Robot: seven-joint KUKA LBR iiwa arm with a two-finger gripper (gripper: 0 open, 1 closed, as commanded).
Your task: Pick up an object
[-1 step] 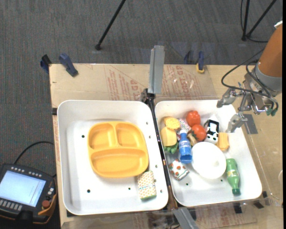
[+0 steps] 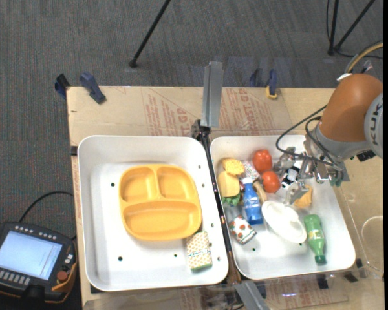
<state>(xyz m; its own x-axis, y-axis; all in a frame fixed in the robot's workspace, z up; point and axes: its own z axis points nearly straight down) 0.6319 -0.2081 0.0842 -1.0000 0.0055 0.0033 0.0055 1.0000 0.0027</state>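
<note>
Several toys are crowding the right bin, and we are watching the gripper hanging low over the upper right part of that pile. Its fingers are lost in clutter and blur, so we cannot tell how they are set, and we are seeing nothing clearly held between them. Candidate objects are lying close together: a red tomato and an orange piece just left of the gripper, a tan wedge right beneath it, a white dish below that, a blue bottle further left, and a green bottle towards the bin's lower right. We are judging the main risk to be the crowding: a finger coming down on the dish rim or on two items at once could be pushing things aside rather than closing on one. The rounded tomato could also be rolling away under a glancing touch. The left bin is holding a yellow tray and a small patterned box, well apart from the arm.
</note>
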